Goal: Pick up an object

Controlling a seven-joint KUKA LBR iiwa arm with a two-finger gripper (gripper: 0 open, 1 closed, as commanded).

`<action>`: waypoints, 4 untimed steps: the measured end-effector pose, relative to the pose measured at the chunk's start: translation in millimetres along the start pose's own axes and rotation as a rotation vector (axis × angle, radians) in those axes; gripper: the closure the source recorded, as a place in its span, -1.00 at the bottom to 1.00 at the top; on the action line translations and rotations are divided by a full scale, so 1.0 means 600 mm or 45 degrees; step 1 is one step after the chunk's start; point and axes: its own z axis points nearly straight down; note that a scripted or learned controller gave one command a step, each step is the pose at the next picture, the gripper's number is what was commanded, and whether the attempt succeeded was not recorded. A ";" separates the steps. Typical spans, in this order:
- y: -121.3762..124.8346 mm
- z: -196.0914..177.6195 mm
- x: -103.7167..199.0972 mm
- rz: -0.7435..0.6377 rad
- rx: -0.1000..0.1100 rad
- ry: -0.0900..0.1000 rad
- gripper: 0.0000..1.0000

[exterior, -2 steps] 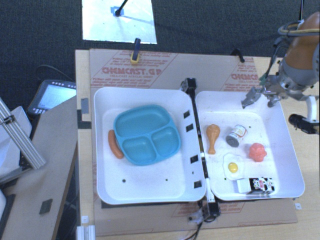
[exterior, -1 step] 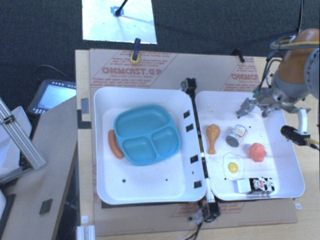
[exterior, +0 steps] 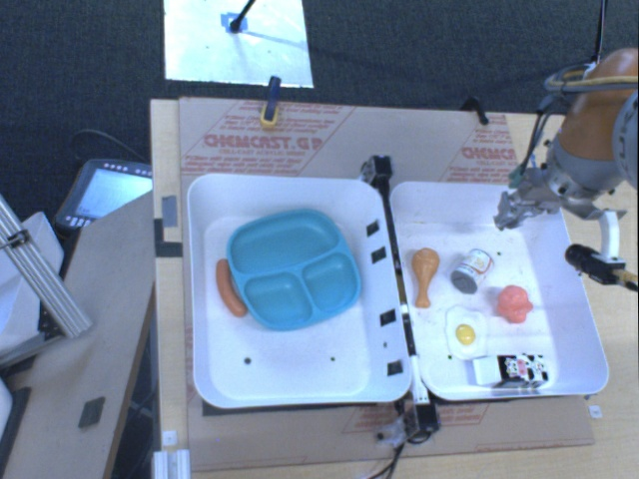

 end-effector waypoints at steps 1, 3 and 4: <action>-0.013 -0.094 -0.007 0.004 -0.002 0.000 1.00; -0.006 -0.154 0.084 -0.008 0.003 0.003 1.00; 0.008 -0.138 0.180 -0.009 0.004 0.005 1.00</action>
